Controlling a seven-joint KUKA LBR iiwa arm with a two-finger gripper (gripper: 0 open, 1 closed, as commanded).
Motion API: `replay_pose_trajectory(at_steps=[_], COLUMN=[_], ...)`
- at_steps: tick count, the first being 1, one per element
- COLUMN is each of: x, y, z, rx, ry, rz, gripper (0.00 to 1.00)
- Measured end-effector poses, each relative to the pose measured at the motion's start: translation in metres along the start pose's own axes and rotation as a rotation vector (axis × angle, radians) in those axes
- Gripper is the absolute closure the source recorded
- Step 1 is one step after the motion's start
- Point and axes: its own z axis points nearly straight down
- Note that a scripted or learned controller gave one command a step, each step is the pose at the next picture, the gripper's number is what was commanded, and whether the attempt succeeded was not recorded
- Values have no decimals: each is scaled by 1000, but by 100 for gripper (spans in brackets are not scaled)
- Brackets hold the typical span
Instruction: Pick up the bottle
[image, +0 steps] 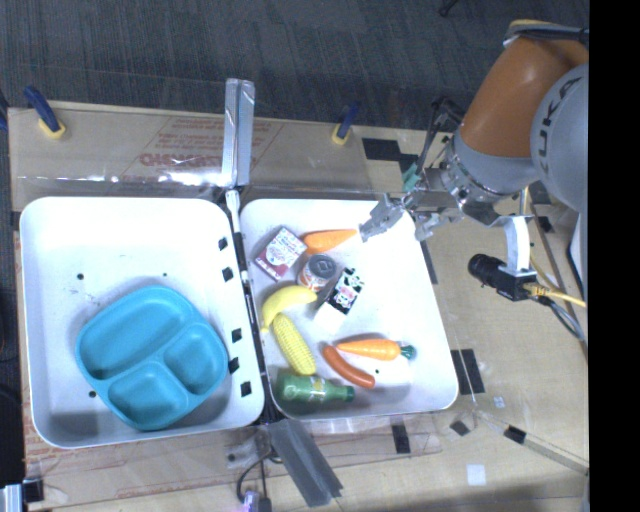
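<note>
1. Bottle (314, 390) placement: the green bottle is seen lying on its side in the right bin (432, 330), close against that bin's near wall, with its cap end turned toward the view's right. A lying pose of this kind is judged to leave the long body exposed from above, so a grasp across its width would be favoured.

2. Neighbours: a corn cob (293, 343) lies just beside the bottle on its far side, and a red sausage (348, 366) sits near its cap end, with a carrot (372, 349) just beyond. Little free room is therefore left on that side (the near wall crowds the other).

3. Other contents: a banana (284, 299), a second carrot (330, 239), a pink carton (280, 252), a small round tin (321, 269) and a black-and-white packet (346, 291) are gathered toward the bin's far half, well apart from the bottle.

4. Claw (398, 220): it is held above the right bin's far right corner, well apart from the bottle, and nothing is seen between its fingers. They appear spread, one reaching left toward the second carrot; this is judged a ready stance for a descent, not a grasp.

5. Left bin (40, 300): a blue divided tray (150, 355) rests in it and plays no part in the pick.

6. Progress: the pick is judged not yet begun, since the bottle lies untouched.
</note>
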Motion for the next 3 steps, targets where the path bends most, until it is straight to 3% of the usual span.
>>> replay_pose_trajectory(at_steps=[1,2,3], x=[26,49,-4], y=[-91,53,33], z=[185,178,20], rx=[1,8,-4], ry=[2,4,-1], rz=[38,-145,-51], gripper=[0,0,0])
